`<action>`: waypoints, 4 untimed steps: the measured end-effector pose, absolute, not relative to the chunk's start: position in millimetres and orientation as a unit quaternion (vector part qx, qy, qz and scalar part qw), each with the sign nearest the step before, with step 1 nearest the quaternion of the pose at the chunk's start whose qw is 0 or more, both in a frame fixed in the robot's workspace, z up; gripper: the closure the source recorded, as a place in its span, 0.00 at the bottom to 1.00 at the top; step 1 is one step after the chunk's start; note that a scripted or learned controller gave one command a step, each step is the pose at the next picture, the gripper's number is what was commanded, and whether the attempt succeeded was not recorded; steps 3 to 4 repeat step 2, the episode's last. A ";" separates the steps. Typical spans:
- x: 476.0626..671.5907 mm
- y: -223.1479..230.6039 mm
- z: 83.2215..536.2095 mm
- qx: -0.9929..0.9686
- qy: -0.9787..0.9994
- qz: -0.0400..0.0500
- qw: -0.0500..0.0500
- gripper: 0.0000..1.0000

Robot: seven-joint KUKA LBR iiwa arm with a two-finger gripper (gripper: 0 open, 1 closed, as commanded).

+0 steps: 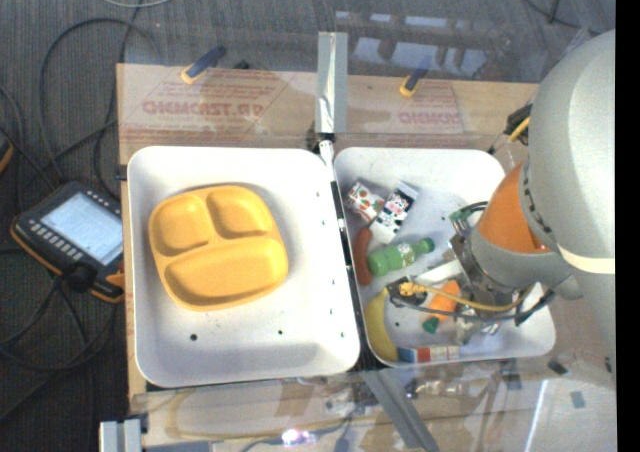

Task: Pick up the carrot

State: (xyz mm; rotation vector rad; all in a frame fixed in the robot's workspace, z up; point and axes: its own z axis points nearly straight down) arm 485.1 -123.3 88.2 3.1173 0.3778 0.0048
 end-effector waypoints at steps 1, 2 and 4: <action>485.9 -122.7 96.0 0.993 0.122 0.001 0.001 1.00; 493.2 -60.8 193.0 0.985 0.174 -0.004 0.001 1.00; 493.2 -60.8 193.0 0.985 0.174 -0.004 0.001 1.00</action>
